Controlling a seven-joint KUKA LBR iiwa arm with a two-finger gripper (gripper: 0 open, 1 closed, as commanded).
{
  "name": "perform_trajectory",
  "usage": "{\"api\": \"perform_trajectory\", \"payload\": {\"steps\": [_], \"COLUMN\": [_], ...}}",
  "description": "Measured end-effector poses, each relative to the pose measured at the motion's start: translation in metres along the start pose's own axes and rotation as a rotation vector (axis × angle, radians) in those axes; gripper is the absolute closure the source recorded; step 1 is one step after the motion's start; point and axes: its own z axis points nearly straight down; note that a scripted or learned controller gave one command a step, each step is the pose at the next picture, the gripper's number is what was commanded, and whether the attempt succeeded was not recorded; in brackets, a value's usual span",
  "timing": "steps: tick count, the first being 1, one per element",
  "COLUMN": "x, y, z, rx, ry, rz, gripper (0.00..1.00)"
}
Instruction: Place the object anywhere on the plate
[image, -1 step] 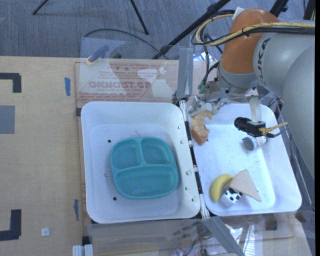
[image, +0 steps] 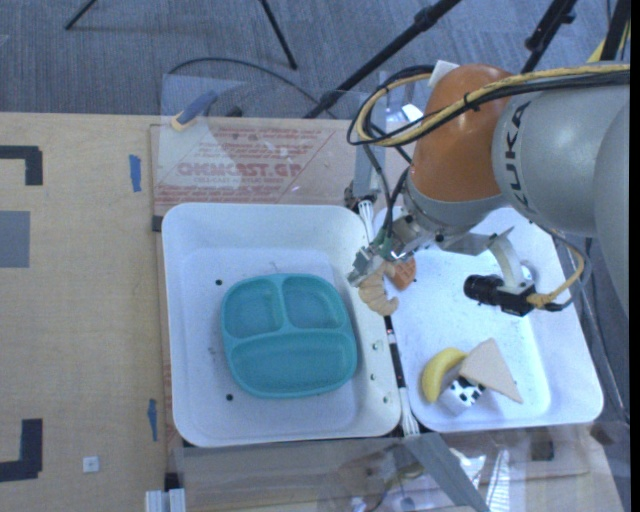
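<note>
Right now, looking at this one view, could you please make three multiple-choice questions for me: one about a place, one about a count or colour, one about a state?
1. In which bin does the plate lie?
A. the left bin
B. the right bin
C. on the bench outside both bins

2. How many compartments does the plate have?
A. one
B. three
C. five

3. What lies on the plate?
A. the banana
B. the wedge
C. nothing yet

Answers:
1 A: the teal plate sits on the floor of the left bin.
2 B: raised ridges split it into two small sections at the top and one long section below.
3 C: the banana and the tan wedge lie in the right bin, and the small tan item is beneath the gripper over the wall between the bins.
</note>
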Motion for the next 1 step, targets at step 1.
{"api": "perform_trajectory", "payload": {"steps": [1], "x": [-0.0007], "y": [-0.0003], "z": [0.0000], "rx": [0.000], "ry": [0.000], "rz": [0.001], "gripper": [0.00]}}
